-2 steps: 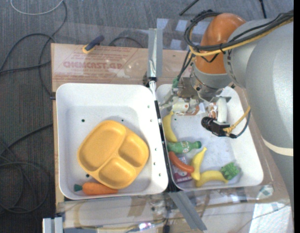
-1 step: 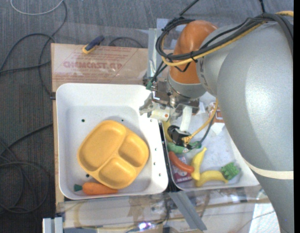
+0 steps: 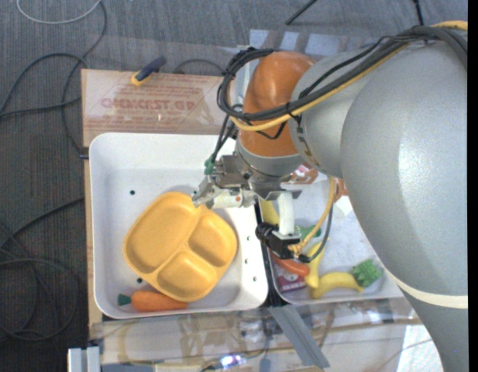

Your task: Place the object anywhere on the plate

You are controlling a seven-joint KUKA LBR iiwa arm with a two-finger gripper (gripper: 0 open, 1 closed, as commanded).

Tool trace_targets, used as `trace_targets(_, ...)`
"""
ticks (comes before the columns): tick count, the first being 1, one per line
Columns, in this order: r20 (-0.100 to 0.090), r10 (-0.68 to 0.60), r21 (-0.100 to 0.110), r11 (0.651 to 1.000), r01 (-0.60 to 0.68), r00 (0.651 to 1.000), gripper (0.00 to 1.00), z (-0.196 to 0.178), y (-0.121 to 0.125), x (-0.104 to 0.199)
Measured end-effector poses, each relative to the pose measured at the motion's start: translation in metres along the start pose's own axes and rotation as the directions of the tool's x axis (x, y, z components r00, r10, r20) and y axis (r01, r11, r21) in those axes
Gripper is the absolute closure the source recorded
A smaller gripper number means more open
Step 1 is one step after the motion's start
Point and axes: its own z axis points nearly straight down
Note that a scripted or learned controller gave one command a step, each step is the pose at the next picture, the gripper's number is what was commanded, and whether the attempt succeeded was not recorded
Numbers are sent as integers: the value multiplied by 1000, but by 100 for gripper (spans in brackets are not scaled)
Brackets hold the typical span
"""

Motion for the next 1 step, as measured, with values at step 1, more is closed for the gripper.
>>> trace_targets(1,0,0,0,1000,0,1000,0,0,0,0)
